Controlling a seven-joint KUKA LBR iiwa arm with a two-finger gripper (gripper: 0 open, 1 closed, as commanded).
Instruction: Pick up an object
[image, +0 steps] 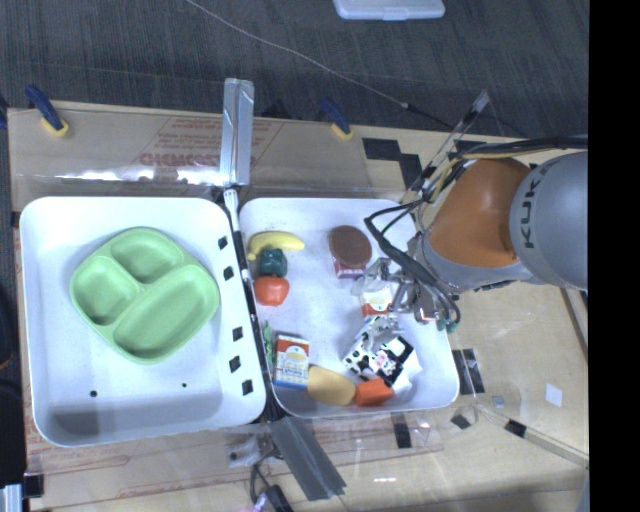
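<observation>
Camera view from above shows the arm (500, 215) leaning in from the right over the right bin (310, 215), its pincer (385, 300) low near that bin's right wall. Cables and blur sit over the tip, so I cannot tell if it is clenched or released, and I see nothing plainly caught in it.

No single object is named, so anything here would do. Just under the tip lies a small pale packet (378, 300); below it, toward the near right corner, a black-and-white spotted toy (378, 356) touches an orange block (373, 393) and a tan potato-like piece (330, 385). A brown round thing (349, 246) sits beside the tip toward the far edge. Along the left wall are a banana (276, 241), a dark green vegetable (271, 263), a tomato (271, 290) and a small carton (291, 361). The left bin (50, 330) carries a green divided plate (145, 292).

To my eye the packet is the likely target. It would pay to come straight down centred on it, close across its narrow side, keep off the wall, and lift slowly to check the hold
</observation>
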